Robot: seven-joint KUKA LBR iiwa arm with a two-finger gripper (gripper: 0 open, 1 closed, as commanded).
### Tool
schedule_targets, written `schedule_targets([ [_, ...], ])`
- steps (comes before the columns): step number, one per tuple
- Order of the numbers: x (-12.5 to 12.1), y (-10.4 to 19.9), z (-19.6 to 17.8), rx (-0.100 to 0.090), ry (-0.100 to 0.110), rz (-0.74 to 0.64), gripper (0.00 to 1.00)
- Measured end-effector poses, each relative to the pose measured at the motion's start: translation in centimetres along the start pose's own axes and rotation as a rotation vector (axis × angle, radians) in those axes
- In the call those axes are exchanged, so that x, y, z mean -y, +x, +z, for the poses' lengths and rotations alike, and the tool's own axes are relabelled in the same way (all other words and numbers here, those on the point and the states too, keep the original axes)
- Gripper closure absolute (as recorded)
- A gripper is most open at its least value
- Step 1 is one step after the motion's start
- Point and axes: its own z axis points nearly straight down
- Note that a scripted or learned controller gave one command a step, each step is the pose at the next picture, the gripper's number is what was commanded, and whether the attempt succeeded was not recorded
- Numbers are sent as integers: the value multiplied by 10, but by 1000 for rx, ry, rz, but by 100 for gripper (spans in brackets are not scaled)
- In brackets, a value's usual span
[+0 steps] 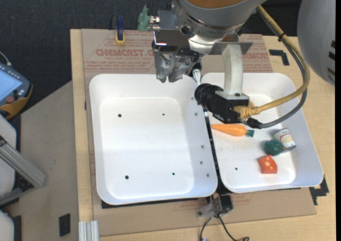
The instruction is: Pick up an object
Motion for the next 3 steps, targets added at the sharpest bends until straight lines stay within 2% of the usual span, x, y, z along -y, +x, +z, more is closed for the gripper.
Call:
schedule_targets([
  [1,11,-5,79,2,4,2,100],
  [2,10,0,125,1,1,2,100],
  [3,9,-89,183,3,1,11,100],
])
